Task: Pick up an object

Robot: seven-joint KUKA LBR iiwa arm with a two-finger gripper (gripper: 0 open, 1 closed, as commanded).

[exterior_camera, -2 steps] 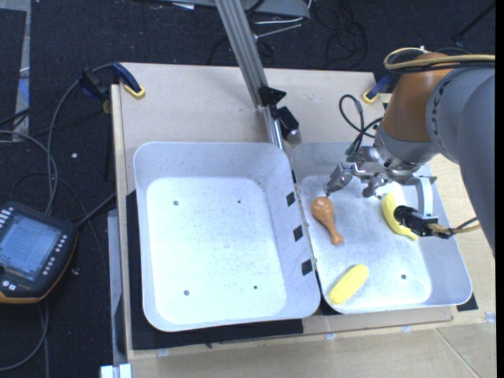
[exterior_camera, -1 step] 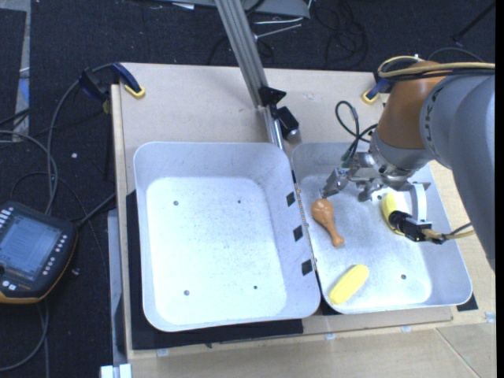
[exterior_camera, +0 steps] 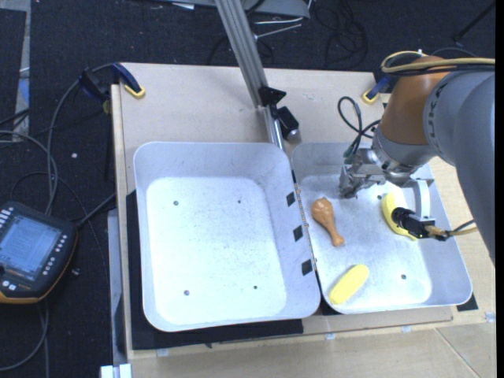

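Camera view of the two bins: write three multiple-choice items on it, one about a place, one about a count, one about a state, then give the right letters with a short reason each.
1. Where does the brown drumstick toy lie?
A. in the left bin
B. in the right bin
C. on the bench outside the bins

2. How many loose objects lie in the right bin?
A. one
B. three
C. five

3. How does the gripper stand to the drumstick toy?
A. above the bin floor, apart from it
B. lifting it
C. pressing it flat

Answers: 1 B, it rests on the right bin's floor near the divider. 2 B, the drumstick, a yellow corn-like piece and a banana. 3 A, bare floor shows between them.
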